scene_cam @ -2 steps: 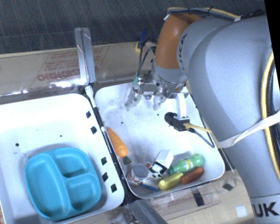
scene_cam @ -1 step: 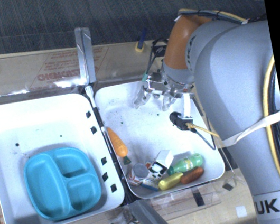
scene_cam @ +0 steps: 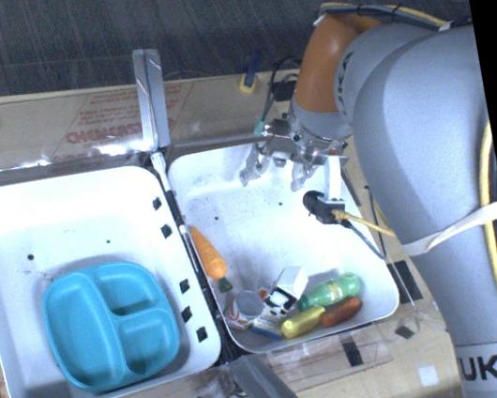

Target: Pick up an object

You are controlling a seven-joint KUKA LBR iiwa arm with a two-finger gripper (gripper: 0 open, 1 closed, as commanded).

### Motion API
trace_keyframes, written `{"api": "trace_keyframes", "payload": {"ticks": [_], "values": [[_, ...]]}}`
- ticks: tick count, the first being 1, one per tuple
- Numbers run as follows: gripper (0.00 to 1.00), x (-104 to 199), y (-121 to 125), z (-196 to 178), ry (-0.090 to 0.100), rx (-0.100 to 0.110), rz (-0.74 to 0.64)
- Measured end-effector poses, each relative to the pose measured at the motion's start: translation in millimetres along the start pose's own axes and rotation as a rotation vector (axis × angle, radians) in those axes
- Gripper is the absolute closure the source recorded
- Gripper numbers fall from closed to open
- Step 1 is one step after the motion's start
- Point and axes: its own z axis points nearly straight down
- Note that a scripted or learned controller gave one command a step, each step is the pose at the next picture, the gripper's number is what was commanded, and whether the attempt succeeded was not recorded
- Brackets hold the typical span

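Observation:
My gripper point(scene_cam: 274, 171) hangs over the far part of the right bin point(scene_cam: 225, 173), its fingers spread open with nothing between them. An orange carrot point(scene_cam: 209, 253) lies along that bin's left wall, well to the gripper's near left. A pile sits at the bin's near edge: a green bottle point(scene_cam: 328, 292), a yellow piece point(scene_cam: 301, 323), a red-orange piece point(scene_cam: 343, 311), a white box point(scene_cam: 289, 285) and a small round can point(scene_cam: 240, 310). None of them touches the gripper.
The left bin point(scene_cam: 4, 217) holds a blue divided tray point(scene_cam: 110, 322) in its near half. A raised divider point(scene_cam: 175, 225) runs between the two bins. The grey arm point(scene_cam: 414, 164) covers the bench on the right.

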Motion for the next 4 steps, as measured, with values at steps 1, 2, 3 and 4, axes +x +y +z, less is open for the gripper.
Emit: {"api": "trace_keyframes", "payload": {"ticks": [1, 2, 3, 4], "values": [[1.00, 2, 0, -10, 0.000, 0.000, -0.008], [0.00, 2, 0, -10, 0.000, 0.001, -0.009], [0.00, 42, -15, 27, 0.001, 0.004, -0.107], [1.00, 43, -14, 17, 0.001, 0.005, -0.110]]}}
